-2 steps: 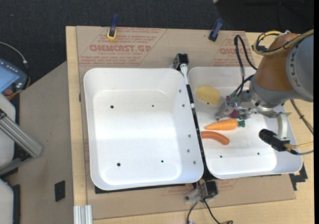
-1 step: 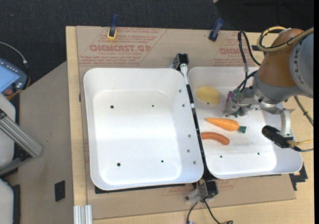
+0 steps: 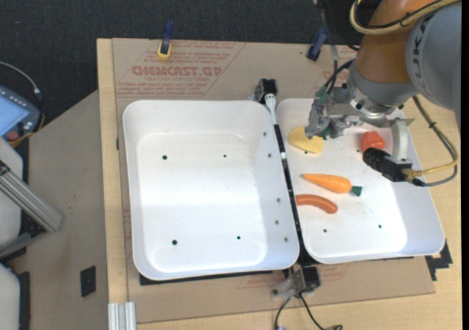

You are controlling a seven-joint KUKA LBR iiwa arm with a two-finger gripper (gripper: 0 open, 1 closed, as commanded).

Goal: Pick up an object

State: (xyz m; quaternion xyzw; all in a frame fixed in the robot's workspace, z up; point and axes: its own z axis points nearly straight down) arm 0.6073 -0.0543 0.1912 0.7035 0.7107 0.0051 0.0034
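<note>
Hovering low over the far end of the right bin (image 3: pixel 418 237), gripper (image 3: pixel 319 128) sitting right at the pale yellow piece (image 3: pixel 307 143). Can't tell what the tool is doing, released or clenched. Lying nearer than the yellow piece: orange carrot (image 3: pixel 327 183), then red sausage-shaped thing (image 3: pixel 316 204) just beyond it. Resting right of the yellow piece, small red object (image 3: pixel 371 139).

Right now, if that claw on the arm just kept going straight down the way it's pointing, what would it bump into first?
Most likely the pale yellow piece in the right bin. The gripper points down right over its upper edge. Depth is hard to judge from this slanted view, so it might instead land on bin floor just beside it.
</note>
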